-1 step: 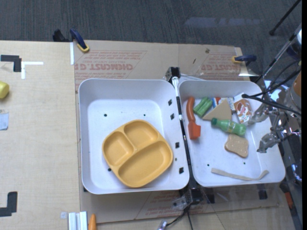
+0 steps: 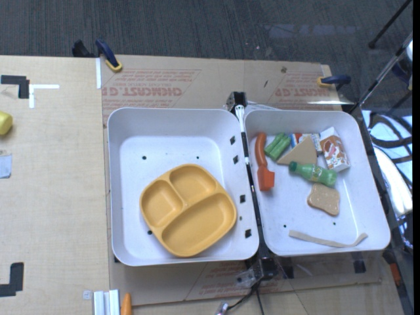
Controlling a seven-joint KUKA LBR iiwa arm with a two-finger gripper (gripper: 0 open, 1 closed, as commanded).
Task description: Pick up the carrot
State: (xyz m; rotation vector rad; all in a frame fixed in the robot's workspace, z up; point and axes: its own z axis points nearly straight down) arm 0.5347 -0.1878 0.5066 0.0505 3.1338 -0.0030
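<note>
**Carrot pick: not started, as far as I could see**

Camera view: carrot (image 2: 263, 165) lay in the right bin (image 2: 376, 205), flat on the floor, hard against the wall shared with the left bin (image 2: 115, 176); it ran roughly lengthwise along that wall, redder at the far end, orange at the near end. Just beside its far end sat a green piece (image 2: 277, 145), close enough to be touching, though I couldn't be sure; a tan wedge (image 2: 302, 153) and a small carton (image 2: 333, 152) sat further right; a green bottle (image 2: 314, 172) lay near the carrot's middle but apart from it; a bread slice (image 2: 324, 199) and a pale strip (image 2: 328, 240) were well apart, toward the near side. Left bin held a yellow divided plate (image 2: 189, 209).

Pincer state: couldn't tell, spread or pressed together; nothing was pinching the carrot.

Judgement: nothing done yet; carrot at rest, unlifted; the whole job was left, meaning approach, descent, closing and lift. The wall side looked tight for a grasp; the green piece at the far end could get caught too.
</note>
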